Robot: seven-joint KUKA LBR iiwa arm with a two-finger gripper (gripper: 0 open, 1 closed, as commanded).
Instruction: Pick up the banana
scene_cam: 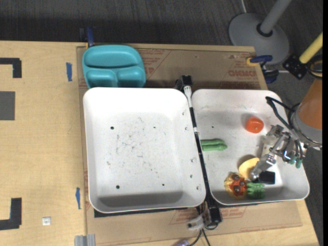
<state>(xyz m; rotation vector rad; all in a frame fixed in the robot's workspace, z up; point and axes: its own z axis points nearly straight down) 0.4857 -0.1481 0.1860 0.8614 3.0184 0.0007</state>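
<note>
Tan cardboard bench (41, 137) under two white bins (138, 147), grey carpet (128, 9) beyond.

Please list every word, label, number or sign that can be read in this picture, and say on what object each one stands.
Red print on the brown cardboard sheet behind the bins: there are letters, but too small and blurred to read.
Red print on the cardboard edge in front of the bins: also blurred, not readable.
Teal tray, white bins, toys and claw: no text is visible.
</note>
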